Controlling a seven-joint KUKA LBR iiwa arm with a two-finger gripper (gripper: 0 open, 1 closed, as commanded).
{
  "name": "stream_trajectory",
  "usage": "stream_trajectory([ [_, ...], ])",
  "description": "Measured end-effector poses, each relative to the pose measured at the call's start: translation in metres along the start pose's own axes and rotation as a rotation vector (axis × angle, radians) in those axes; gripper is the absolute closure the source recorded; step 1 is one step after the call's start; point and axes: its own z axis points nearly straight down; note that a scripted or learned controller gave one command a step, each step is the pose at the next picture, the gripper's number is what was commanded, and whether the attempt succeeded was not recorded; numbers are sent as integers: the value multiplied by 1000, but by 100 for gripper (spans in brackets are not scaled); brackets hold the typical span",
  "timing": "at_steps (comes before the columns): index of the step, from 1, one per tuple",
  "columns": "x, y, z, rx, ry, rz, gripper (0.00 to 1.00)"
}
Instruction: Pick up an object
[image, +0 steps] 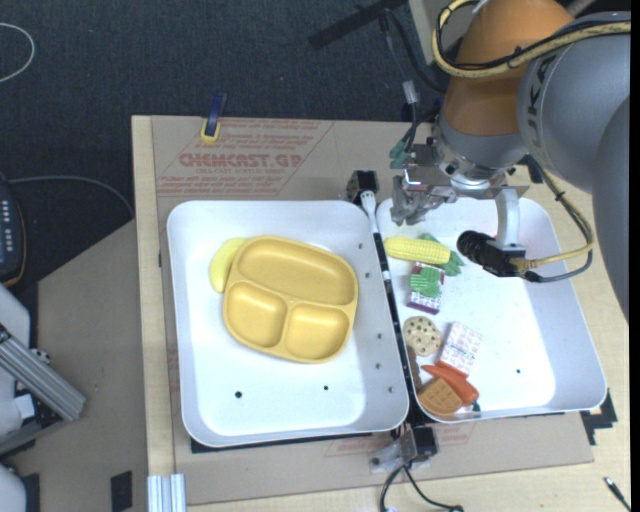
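Cardboard-topped bench (250, 150), two white bins. Near end of right bin (540, 330): cookie (421, 336), small packets. Farther: corn cob (417, 249), long axis lying left-right, just below gripper (412, 205). Finger spread: cannot tell.

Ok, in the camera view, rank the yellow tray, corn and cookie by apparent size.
1. Yellow tray, clearly largest.
2. Corn.
3. Cookie, smallest, though not far off the corn.

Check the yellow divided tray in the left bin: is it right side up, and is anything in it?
Right side up and empty: the yellow tray shows its three compartments facing up, all bare, lying in the left bin.
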Motion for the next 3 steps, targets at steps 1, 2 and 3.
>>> stream_trajectory([
  [1,31,3,25,8,0,3,100],
  [2,29,9,3,-1,-1,5,100],
  [3,31,6,25,7,-2,6,100],
])
